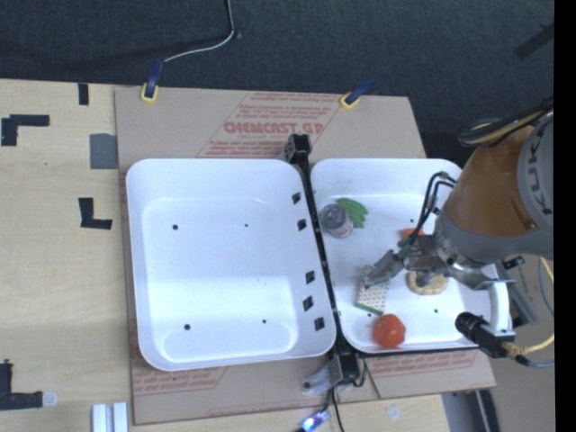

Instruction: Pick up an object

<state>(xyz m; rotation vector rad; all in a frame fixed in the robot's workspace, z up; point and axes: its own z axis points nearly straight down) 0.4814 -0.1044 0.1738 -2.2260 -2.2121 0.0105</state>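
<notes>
1. Nearest, bottom edge of view: wooden tabletop [54,331] with black tape marks at left, cardboard sheet [270,124] under both bins, some clamp hardware at the front of the seam between bins.
2. Left bin [153,196]: white, shallow, small dark dots on its floor.
3. Right bin [378,174]: holds all loose items.
4. Red round object [390,330] near front rim of right bin, apart from gripper.
5. Speckled white card-like piece [373,293] with green edge, just behind and left of red object, right at gripper tip.
6. Gripper [389,269] low in right bin, pointing left, tip touching or just over speckled piece; open or shut: cannot tell, nothing seen held.
7. Tan round object [427,283] just right of gripper, partly hidden under wrist.
8. Small red-orange bit [410,234] beside wrist cables, mostly hidden.
9. Arm [499,201] entering from right, orange band over right bin's right side.
10. Further back: grey round can-like object [335,220] by divider, green leaf-like piece [354,211] touching it at right.
11. Farthest: yellow and blue clips on cardboard's back edge, dark carpet, white cable.
</notes>
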